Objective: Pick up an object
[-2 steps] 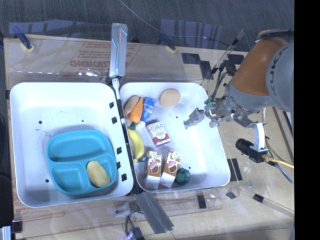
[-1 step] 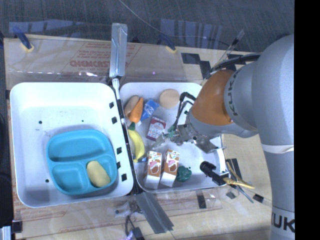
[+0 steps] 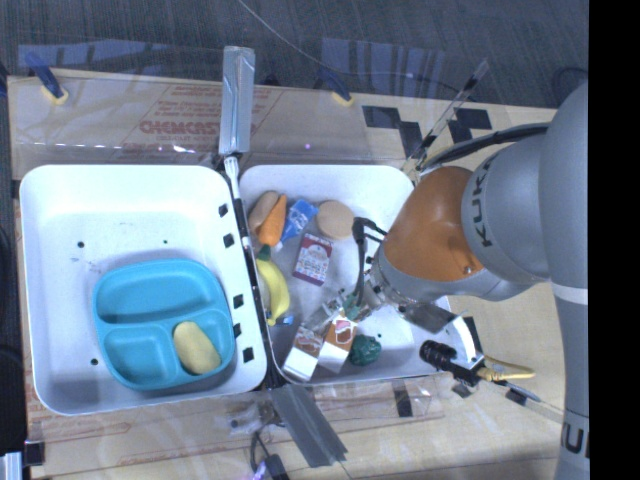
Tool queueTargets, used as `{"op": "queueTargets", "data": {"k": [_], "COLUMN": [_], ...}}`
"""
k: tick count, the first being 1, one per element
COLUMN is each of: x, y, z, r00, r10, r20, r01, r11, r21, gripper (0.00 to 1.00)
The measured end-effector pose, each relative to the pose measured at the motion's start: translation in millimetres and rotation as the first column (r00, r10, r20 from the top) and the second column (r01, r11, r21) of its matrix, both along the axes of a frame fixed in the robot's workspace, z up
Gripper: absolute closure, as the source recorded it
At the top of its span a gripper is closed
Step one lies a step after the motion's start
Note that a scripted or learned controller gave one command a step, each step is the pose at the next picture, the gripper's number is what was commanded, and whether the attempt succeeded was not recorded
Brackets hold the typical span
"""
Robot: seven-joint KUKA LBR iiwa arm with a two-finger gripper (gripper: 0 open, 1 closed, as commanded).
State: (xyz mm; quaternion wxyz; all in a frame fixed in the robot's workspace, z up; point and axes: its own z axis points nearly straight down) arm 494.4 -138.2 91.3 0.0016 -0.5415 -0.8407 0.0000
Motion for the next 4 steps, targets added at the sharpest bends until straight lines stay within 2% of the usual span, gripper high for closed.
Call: {"op": "queueTargets", "data": {"k": [1,2,3,4], "x": [4.0,17.3,18.1,19.0], "y": [-0.5,-42.5,-69.5,-69.4], "z": [12.4,255.8,136.3,138.2], "r00": [1.000,0.992,0.856,0.857], "r10": [0.004,-0.127,-0.516,-0.515], "r20": [0.010,0.009,-0.005,-0.001], "r01": [-0.004,0.127,0.516,0.515], "r11": [1.000,0.992,0.856,0.857], "r21": [-0.001,-0.004,-0.004,-0.002], "gripper": [1.00,1.00,1.00,0.00]}}
